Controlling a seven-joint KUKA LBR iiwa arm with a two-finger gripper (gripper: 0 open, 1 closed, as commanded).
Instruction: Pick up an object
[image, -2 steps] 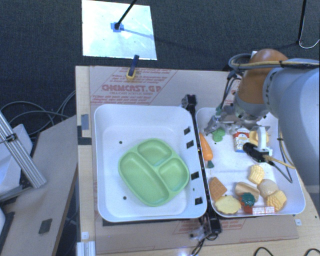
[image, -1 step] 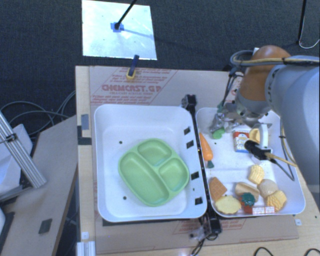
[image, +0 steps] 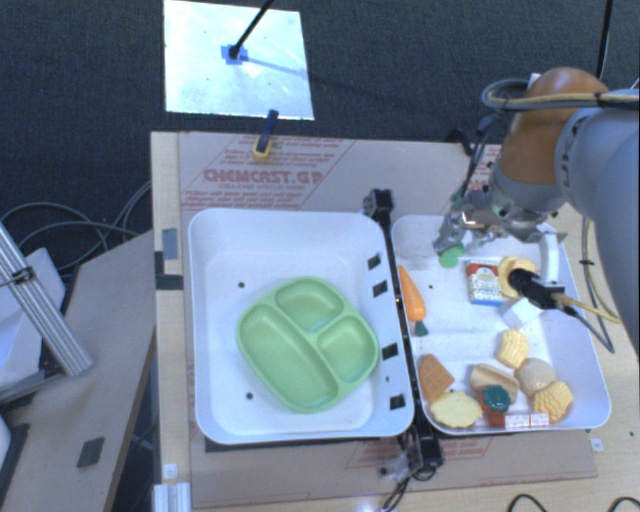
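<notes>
Tool (image: 452, 236) over right bin (image: 590, 370), green piece (image: 449, 256) seemingly just below.

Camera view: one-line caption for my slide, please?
Gripper low over the right bin beside a small green piece; green tray in left bin.

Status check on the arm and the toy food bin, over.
Pincer low over right bin, far end. Small green piece just under it, not seen gripped. Carrot and red-white box lie close by.
</notes>
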